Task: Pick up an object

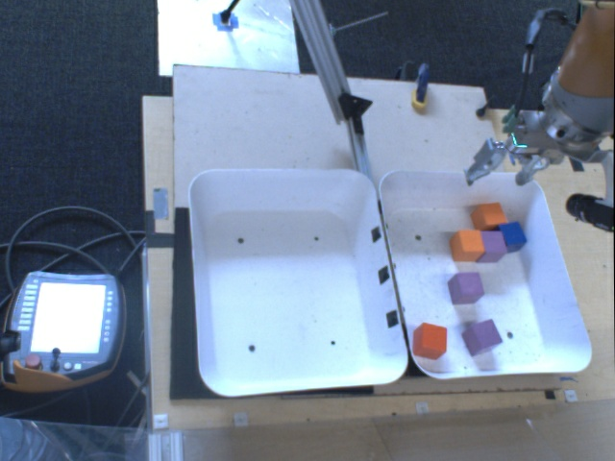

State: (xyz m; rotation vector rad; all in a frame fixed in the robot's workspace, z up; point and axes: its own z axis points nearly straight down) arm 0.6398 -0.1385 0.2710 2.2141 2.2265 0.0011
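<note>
while the arm hung over the far rim: nothing was gripped.
jaws (pixel 504 161): seemingly spread wide, holding nothing, though the view was small.
blocks: all in the right bin (pixel 567 296); an orange block (pixel 488 215) sat nearest, touching no wall, with a blue block (pixel 512 235) just beside.
advice: descend straight over a lone purple block (pixel 465 287), fingers straddling opposite faces, clear of neighbours.
</note>
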